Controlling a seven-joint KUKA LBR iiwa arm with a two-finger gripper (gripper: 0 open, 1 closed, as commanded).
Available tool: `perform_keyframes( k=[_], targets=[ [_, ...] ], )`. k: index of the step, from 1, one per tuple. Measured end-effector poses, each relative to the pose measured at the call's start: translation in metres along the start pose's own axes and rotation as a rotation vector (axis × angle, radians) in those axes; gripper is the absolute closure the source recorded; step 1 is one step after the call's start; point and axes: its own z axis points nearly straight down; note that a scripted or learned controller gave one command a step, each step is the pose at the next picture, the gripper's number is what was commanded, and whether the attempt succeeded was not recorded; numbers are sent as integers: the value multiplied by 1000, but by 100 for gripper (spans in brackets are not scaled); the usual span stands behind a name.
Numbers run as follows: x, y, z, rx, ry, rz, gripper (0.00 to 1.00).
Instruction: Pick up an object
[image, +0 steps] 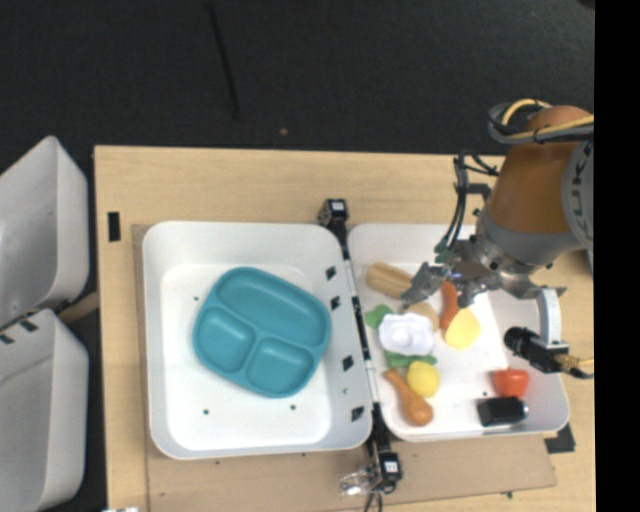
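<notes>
My end effector hangs low over the right bin, near its back half, and from this slanted view I cannot tell how it is set or whether anything sits in it. Crowded just beneath and beside it are a tan bread roll, a thin orange-red piece that looks like a carrot or pepper, and a yellow lemon-like fruit. These three lie close together, and the orange-red piece sits so near my end effector that I cannot say if they touch.

Further toward the front of the same bin lie a white object on something green, a small yellow fruit, an orange carrot-shaped toy, a red piece and a black block.

The left bin holds a teal divided plate, lying flat. Both bins rest side by side on the wooden table.
</notes>
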Motion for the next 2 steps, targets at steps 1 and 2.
perform_keyframes(
  k=[1,2],
  targets=[
    [0,2,-4,-9,-1,-2,0],
    [2,6,59,-5,-2,0,0]
  ],
)
